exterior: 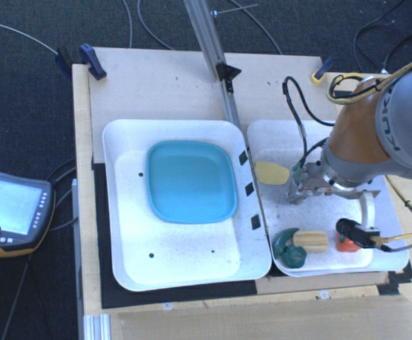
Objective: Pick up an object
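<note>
Gripper (299, 187) low in right bin (262, 137), beside yellow object (271, 172); blue plate (191, 181) in left bin (121, 190).

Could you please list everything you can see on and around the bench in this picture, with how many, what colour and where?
Bins: two, white, side by side on the bench.
Plate: one, light blue, lying in the left bin.
Yellow piece: one, pale yellow, upper left of the right bin.
Green object: one, dark green, near corner of the right bin.
Tan block: one, beige, beside the green object.
Red-orange object: one, near edge of the right bin, partly hidden.
Clamps: two, blue, far corners of the bench.
Handheld pendant: one, grey with a screen, on the floor at left.
Cables: several, grey or black, on the floor.
Arm: one, grey and orange, over the right bin.
Gripper: one, metallic, low in the right bin.
</note>
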You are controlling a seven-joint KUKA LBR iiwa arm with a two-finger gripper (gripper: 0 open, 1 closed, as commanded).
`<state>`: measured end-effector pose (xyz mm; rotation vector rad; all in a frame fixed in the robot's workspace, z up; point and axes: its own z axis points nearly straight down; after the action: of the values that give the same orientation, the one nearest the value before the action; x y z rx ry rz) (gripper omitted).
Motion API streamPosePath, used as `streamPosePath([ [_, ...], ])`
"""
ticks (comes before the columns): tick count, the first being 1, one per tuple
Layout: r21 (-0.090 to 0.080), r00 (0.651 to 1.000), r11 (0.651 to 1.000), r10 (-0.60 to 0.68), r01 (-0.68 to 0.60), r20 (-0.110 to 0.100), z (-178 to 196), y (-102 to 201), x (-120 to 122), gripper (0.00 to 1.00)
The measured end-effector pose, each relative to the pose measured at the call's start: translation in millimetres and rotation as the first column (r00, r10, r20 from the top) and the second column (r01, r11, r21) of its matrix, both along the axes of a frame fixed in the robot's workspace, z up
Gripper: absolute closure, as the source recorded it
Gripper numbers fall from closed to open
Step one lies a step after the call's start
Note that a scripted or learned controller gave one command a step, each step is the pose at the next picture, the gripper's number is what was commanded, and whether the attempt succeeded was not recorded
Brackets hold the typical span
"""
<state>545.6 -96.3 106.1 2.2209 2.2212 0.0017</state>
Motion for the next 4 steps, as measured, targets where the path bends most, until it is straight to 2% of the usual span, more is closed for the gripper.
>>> streamPosePath([
  [1,-0.001,1.000,1.000,0.000,0.000,0.003,42.7,-1.5,-2.3,1.00],
  [2,-0.001,1.000,1.000,0.001,-0.001,0.004,95.8,1.4,8.5,1.00],
  [3,-0.001,1.000,1.000,0.000,0.000,0.005,155.3,-2.6,2.9,1.00],
  [4,0.001,1.000,1.000,0.004,-0.004,0.000,158.6,48.8,3.2,1.00],
])
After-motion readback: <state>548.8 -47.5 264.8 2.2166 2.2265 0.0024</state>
